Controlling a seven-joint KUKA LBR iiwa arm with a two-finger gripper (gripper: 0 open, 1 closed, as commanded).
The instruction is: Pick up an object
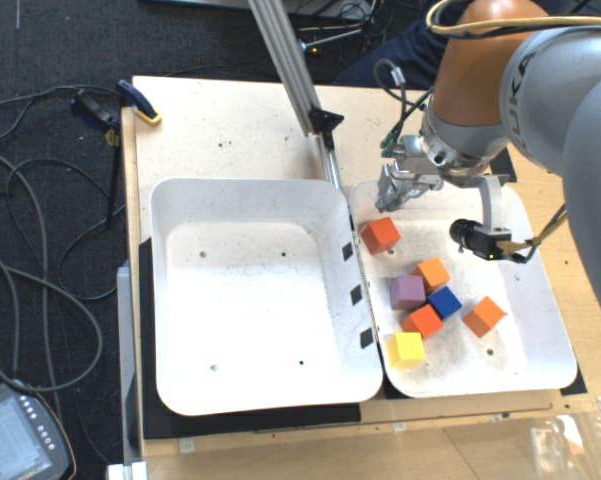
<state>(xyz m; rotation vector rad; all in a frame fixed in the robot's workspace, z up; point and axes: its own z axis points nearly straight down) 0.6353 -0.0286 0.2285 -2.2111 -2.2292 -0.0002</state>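
Note:
My gripper point(393, 199) hangs over the back left part of the right bin point(540, 353), fingers pointing down. Just in front of and below it lies a red-orange cube point(381, 235), apart from the fingertips as far as I can see. Further forward sit a purple cube point(408, 290), an orange cube point(433, 272), a blue cube point(444, 302), a red cube point(421, 321), a yellow cube point(405, 349) and another orange cube point(484, 315). Nothing shows between the fingers.
The left bin point(180, 368) stands beside the right one, their rims touching. A slanted metal rod point(285, 48) runs down to the bins' back junction. A black cable end point(477, 238) dangles from the arm over the right bin.

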